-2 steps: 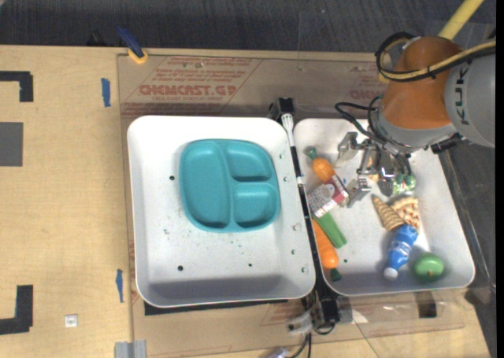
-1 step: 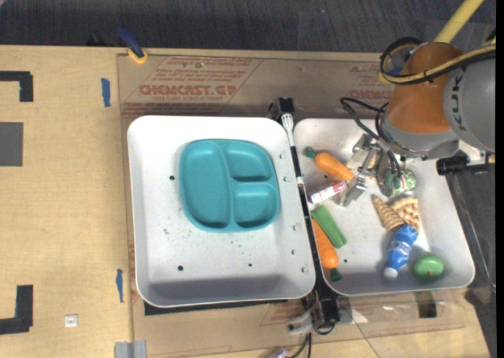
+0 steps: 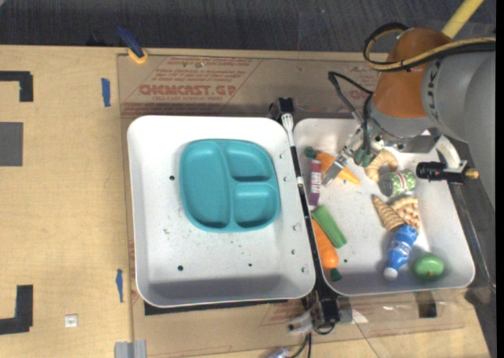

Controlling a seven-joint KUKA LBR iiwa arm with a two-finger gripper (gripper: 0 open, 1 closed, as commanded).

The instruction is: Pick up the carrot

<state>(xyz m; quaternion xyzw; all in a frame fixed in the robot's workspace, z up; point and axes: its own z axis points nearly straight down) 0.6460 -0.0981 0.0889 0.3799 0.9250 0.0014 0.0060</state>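
- One fixed camera is looking down on my workspace from above, tilting at a slant so the dark floor is showing along the top.
- It is sitting far enough back to be taking in both shallow white bins, the left bin [image 3: 150,191] and the right bin [image 3: 453,230], plus the tan cardboard-covered bench [image 3: 63,191].
- My grey arm with the orange band [image 3: 441,73] is entering from the frame's right.

divided plate [image 3: 230,183] in left bin [image 3: 150,215], carrot [image 3: 325,247] in right bin [image 3: 453,270]
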